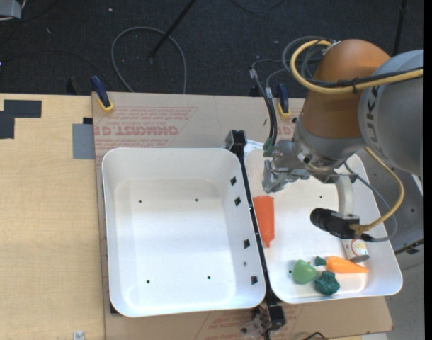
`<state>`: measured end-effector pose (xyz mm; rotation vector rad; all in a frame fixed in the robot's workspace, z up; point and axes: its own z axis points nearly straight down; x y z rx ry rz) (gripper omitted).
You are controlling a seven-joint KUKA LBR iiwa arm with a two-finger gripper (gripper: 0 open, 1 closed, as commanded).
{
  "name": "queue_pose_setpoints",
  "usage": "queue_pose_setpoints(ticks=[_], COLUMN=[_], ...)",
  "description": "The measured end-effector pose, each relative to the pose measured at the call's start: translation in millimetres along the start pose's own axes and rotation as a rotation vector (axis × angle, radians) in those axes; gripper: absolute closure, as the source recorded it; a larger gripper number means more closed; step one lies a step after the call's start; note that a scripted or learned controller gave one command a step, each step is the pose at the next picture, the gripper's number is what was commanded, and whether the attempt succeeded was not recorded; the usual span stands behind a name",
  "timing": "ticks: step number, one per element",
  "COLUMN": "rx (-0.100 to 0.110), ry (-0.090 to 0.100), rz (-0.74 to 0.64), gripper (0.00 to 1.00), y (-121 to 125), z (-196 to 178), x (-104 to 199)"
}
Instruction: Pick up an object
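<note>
The arm's fingers [278, 178] hang over the right bin [386, 278], their spread impossible to tell. An orange block [264, 219] lies just below the fingers against the bin's left wall; green toys [315, 276] lie well beyond, lower right.

Orange block [264, 219]: elongated, lies flat in right bin [386, 282] along left wall, long axis running near-far. Green lump [303, 272]: rounded, light green, near bin's front edge. Teal lump [327, 283]: darker, knobbly, just right of green lump, touching or nearly so. Carrot [345, 265]: orange, tapered, lies flat behind teal lump, tip pointing right. Small round item [358, 248] beyond carrot, unclear.
</note>
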<state>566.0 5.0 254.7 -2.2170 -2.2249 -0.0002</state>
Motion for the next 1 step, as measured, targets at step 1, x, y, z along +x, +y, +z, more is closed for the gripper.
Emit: queue_pose_setpoints(ticks=[1], rx=[0.002], ry=[0.0], rz=[0.001], gripper=[1.0], y=[23.7], z=[21.3], x=[43.4])
